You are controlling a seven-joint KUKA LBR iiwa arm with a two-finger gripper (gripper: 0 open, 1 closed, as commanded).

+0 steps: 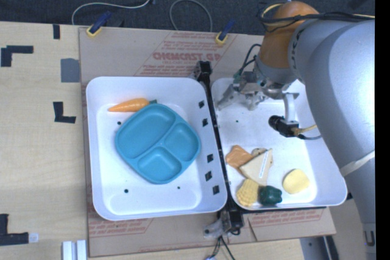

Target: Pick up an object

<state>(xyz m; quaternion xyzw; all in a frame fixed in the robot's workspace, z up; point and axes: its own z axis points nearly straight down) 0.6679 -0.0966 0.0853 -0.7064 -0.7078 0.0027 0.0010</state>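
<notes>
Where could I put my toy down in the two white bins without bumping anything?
Left white bin: bare floor along the near edge, below the blue divided plastic plate, which sits beside the orange toy carrot. Right white bin: bare middle strip between the gripper and the food pile. Crowded: near corner, with tan bread wedge, yellow corn, dark green piece, yellow round piece.

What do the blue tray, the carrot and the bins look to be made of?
Blue tray: likely moulded plastic, with a smooth, even colour and rounded compartment walls. Carrot: probably a plastic toy, uniformly orange with a soft sheen; rubber is possible. Left bin and right bin: thin white plastic by their look, glossy with rounded rims.
</notes>
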